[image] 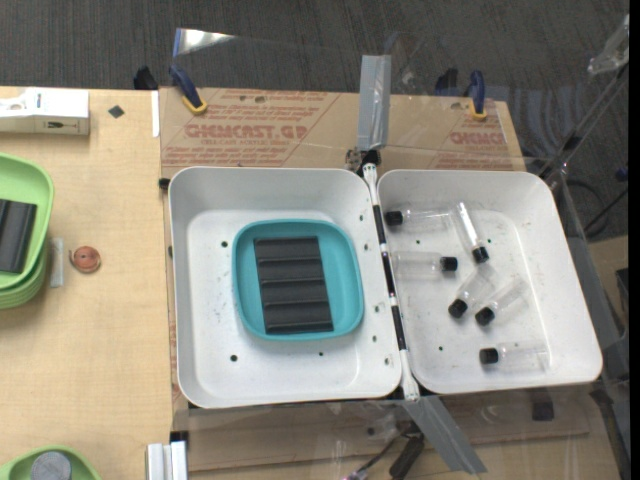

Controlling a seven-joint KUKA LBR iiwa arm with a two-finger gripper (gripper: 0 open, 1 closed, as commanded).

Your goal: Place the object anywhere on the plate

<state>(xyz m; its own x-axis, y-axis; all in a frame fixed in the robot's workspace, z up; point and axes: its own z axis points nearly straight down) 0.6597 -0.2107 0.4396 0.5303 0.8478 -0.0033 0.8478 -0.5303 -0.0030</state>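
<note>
- Camera view: the task's things are six clear vials with black caps, all loose on the floor of the right bin
- Target: one teal plate sits in the middle of the left bin, carrying one dark ribbed insert
- Key relation: every vial lies to the right of the plate, across the two bin walls that meet between them; judged from the rig, the arm's entry side is nearer the vials than the plate
- Long axes: the top-left vial and the bottom vial lie roughly crosswise; the top vial runs steeply; two vials in the middle lie slanted and just beside each other
- Pincer state: cannot be told
- Count elsewhere on the surface: one green dish at the left edge, one small orange disc, one white box
</note>
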